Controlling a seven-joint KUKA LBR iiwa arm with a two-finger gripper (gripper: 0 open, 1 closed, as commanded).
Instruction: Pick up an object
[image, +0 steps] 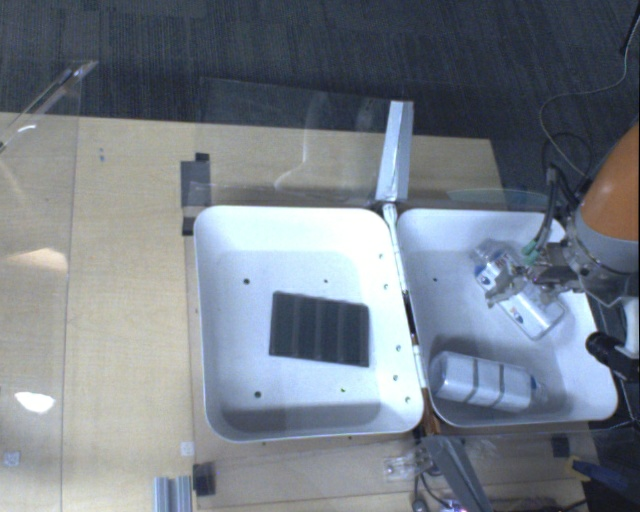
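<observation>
In the right bin (440, 240), toward its three o'clock side, the gripper (505, 280) is hanging low over the floor of the bin, and the arm (610, 215) is reaching in from three o'clock. The metal parts of the gripper are blending with a small pale object (535, 312) just at its five o'clock side, so I cannot tell how the gripper is set, and I cannot tell if it is touching this object or only standing above it.

The small object is looking like a short white block. Its long axis is running about from ten o'clock to four o'clock, with the far end pointing to the four o'clock corner of the bin. This is a judgement, because the picture is blurred there.

What could go wrong: the object is lying slanted under the tool, so a closing that is not in line with its narrow side could push it away or turn it and not catch it. The gripper is also near the three o'clock wall, and the object could slide against it.

Further out, at six o'clock in the same bin, a grey cylinder (482, 380) is lying on its side, long axis from nine to three o'clock, well apart from the gripper. In the left bin (230, 260) a dark ribbed pad (320, 328) is lying flat near the centre.
</observation>
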